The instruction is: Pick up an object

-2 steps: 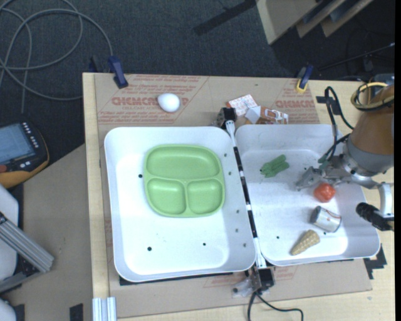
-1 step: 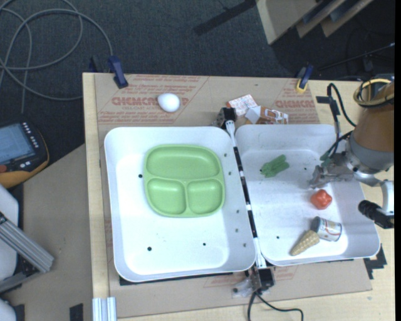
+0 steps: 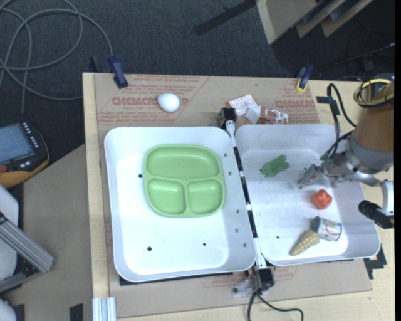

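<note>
Green tray [image 3: 185, 180]; red ball [image 3: 321, 199]; white bins [image 3: 125, 251].

A dark carpeted floor [image 3: 156, 37] is seen around the cardboard-covered tabletop [image 3: 188, 91]. Grey cables [image 3: 37, 44] are looped on it beyond the tabletop's far left corner, and pale wooden furniture [image 3: 313, 19] is placed beyond its far right corner.

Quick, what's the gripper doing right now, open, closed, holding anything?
Gripper: open, holding nothing, low over the right bin between the green toy and the red object.
</note>
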Motion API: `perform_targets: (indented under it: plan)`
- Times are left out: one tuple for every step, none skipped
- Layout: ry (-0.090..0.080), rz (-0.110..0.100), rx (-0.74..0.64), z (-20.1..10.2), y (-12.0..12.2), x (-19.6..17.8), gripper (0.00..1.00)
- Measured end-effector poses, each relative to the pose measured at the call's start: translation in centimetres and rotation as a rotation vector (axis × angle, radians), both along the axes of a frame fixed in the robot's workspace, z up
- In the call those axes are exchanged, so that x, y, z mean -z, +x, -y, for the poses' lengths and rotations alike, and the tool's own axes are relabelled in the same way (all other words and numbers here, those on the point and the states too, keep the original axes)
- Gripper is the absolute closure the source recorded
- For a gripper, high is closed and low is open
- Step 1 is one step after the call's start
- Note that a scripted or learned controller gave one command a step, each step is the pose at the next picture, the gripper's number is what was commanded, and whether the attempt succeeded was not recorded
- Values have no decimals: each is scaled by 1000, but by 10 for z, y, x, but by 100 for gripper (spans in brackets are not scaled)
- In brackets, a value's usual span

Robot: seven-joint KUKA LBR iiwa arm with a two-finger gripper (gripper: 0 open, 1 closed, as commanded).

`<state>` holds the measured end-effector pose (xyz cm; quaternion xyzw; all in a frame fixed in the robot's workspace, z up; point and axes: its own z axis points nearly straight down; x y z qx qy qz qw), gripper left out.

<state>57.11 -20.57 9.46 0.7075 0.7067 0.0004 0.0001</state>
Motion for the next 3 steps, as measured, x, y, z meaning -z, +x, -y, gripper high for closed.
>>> perform_targets:
  plan:
    - [1, -2, 0, -25, -38, 10, 0]
    - [0, 0, 0, -25, -37, 0, 100]
    - [0, 1, -3, -94, 14, 10, 100]
